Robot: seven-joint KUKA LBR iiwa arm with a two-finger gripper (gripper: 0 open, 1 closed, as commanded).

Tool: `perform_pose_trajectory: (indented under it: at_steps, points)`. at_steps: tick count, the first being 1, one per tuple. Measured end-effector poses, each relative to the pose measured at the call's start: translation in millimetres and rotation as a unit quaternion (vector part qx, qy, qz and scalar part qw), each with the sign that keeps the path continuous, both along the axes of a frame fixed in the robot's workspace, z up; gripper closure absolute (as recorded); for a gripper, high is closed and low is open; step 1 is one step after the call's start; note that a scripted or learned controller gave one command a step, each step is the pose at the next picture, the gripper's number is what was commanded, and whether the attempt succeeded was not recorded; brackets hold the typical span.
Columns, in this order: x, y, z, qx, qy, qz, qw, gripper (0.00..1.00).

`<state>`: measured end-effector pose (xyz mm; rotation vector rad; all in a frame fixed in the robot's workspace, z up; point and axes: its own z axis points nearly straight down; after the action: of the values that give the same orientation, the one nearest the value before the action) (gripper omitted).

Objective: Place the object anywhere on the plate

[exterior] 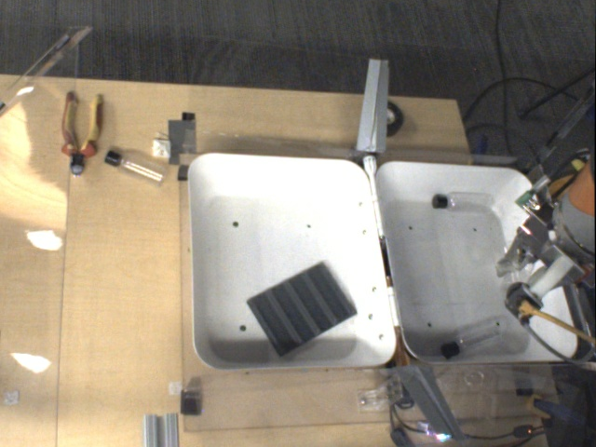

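— Wooden bench (pixel 112 277), dark carpet behind it, two white bins side by side: where is the object you are to move?

— You have one likely candidate — the dark ribbed slab (pixel 302 308) lying flat and askew in the lower middle of the left bin (pixel 214 203). No plate is plain to you from here.

— How will it handle?

— You should judge it stiff and light, its grooved top likely giving some grip; take it across the narrow width, fingers on the two long edges, since it lies flat on the bin floor.

— And the gripper (pixel 533 277)?

— You see it at the right edge of the frame, over the right bin (pixel 447 250), well apart from the slab — whether its fingers are apart or together, you cannot tell.
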<state>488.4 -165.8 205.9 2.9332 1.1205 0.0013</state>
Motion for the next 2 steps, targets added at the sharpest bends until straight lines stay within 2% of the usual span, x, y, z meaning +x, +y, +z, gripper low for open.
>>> perform_pose_trajectory:
  at_steps: [1, 2]
  points:
    - [46, 88, -23, 0.0008, 0.001, 0.078, 0.997, 1.0]
    - [107, 181, -22, 0.0007, 0.001, 0.068, 0.9977, 1.0]
